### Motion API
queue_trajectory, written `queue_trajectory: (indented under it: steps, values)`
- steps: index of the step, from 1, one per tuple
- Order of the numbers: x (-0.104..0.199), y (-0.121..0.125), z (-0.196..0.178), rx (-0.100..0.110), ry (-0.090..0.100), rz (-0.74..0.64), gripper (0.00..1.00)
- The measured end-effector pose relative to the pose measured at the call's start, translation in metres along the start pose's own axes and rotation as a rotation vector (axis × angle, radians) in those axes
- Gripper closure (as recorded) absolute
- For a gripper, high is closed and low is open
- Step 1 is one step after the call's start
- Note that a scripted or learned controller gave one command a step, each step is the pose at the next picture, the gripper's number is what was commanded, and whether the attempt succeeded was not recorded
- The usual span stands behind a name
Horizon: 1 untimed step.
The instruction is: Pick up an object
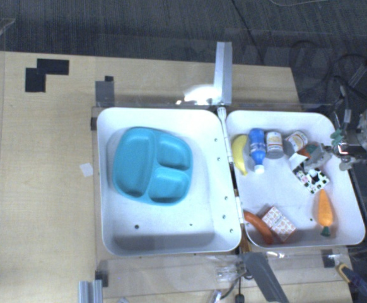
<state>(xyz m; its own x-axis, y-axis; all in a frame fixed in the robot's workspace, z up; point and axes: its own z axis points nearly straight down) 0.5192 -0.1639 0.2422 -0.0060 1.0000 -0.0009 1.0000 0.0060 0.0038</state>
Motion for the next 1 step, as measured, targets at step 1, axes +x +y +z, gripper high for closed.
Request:
queue_trajectory:
  steps: [1]
  values:
    - [-0.0335, 0.0361, 0.1344, 0.000, 0.000, -0.002, 0.00]
